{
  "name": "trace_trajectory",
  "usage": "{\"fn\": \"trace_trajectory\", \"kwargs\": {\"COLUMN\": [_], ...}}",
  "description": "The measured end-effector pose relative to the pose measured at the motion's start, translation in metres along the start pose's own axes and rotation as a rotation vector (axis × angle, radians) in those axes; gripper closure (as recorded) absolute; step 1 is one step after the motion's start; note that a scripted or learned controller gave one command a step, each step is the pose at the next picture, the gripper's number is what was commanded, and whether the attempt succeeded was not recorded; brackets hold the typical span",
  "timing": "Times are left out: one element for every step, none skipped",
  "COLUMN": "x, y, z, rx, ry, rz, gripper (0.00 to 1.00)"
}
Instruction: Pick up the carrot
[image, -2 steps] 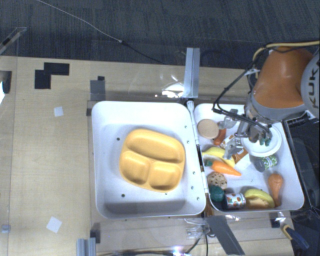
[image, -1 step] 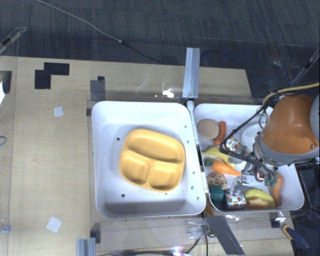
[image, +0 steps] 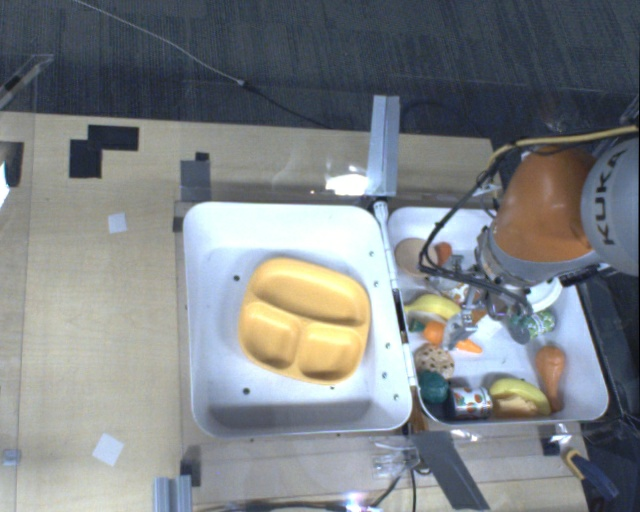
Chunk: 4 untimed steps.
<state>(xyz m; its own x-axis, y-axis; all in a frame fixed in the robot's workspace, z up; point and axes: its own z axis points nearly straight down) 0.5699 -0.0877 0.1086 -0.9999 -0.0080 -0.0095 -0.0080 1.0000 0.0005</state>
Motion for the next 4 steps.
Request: {"fn": "trace_trajectory", "kwargs": {"x": [0.044, 0.038, 0.073, 0.07], "y": [0.006, 0.007, 0.08, 0.08], "z": [0.014, -0.004, -0.079, -0.09], "rx": [0.002, 0.002, -0.001, -0.002], "ry": [-0.019, -0.035, -0.001, -0.009], "rz": [0.049, 0.043, 0.292, 0.287], "gripper": [0.0, 1.0, 1.0, 1.0]}}
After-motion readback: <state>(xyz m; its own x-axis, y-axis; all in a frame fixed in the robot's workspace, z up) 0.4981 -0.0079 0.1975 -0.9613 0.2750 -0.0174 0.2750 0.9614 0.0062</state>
